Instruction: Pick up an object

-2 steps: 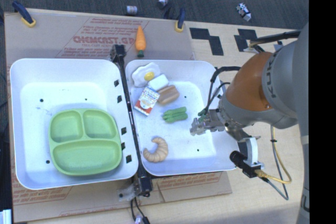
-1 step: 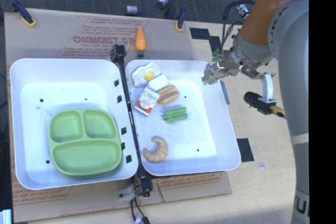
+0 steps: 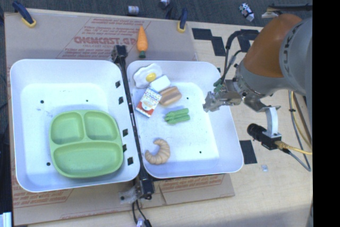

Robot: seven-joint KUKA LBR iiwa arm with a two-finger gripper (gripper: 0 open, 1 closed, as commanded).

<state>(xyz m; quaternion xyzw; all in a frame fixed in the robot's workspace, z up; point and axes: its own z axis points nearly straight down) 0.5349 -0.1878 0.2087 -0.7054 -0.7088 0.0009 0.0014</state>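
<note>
Croissant (image 3: 158,151): lay nearest the front edge of the right bin (image 3: 226,159), curled, on the bin floor, well apart from the other food.
Green tray (image 3: 85,142): a three-compartment plate sat in the left bin (image 3: 21,114), toward its front half, flat on the floor.
Green beans (image 3: 177,115): a small bundle lay near the middle of the right bin, tilted slightly, just beyond the croissant.
Carton (image 3: 149,101): a little red-and-white box lay just left of the beans, close to the divider between the bins.
Hot dog (image 3: 170,95): sat just beside the carton, on its right, touching or nearly so (hard to tell from where I stood).
Fried egg (image 3: 147,75): lay at the far left corner of the right bin, with a white block just beside it.
Gripper (image 3: 210,102): hung over the right edge of the right bin, at the right of the beans and hot dog; I could not tell how its pincer stood, and nothing showed in it.
Carrot (image 3: 141,39): lay outside the bins on the cardboard, beyond their far edge.
</note>
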